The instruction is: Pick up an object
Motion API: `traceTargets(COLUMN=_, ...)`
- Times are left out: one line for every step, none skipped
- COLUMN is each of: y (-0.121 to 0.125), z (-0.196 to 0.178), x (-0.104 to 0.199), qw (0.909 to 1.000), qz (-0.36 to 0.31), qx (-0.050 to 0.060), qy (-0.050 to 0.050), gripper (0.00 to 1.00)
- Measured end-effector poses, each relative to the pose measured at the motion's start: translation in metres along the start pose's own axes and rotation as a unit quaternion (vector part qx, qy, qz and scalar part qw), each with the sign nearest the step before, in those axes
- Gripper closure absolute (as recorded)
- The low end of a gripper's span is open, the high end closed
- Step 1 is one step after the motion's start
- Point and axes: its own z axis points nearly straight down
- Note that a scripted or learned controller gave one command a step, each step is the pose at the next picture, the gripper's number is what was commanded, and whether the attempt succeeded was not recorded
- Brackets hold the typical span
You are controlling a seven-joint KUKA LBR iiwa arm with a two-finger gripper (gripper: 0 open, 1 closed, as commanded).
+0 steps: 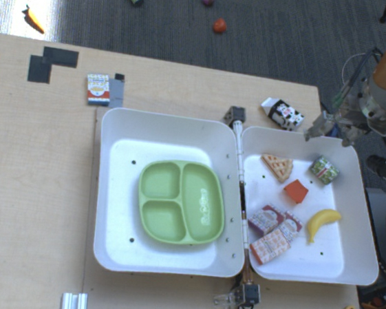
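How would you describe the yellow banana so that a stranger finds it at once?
Look in the right-hand shallow white bin, at its right side. The small curved yellow plastic banana lies there, below the orange-red block; it alone is yellow and crescent-shaped.

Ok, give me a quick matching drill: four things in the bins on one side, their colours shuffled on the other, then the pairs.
Things:
1. plate
2. banana
3. block
4. waffle slice

Colours:
A. yellow
B. tan
C. light green
D. orange-red

Pairs: 1-C, 2-A, 3-D, 4-B. The plate lies in the left bin, the other three in the right bin.
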Motion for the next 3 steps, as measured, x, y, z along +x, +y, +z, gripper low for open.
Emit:
traceTargets(y=-0.048, z=0.130, x=-0.014, qw=1.0000, qz=0.001, qx=0.001, qy=0.000, gripper=0.00)
traceTargets(y=-0.106, z=0.134, x=0.008, qw=1.0000, qz=0.001, qx=-0.001, qy=0.000, gripper=0.00)
traceTargets(y=-0.103, z=0.122, x=0.009, qw=1.0000, qz=0.001, qx=-0.004, qy=-0.001, gripper=1.00)
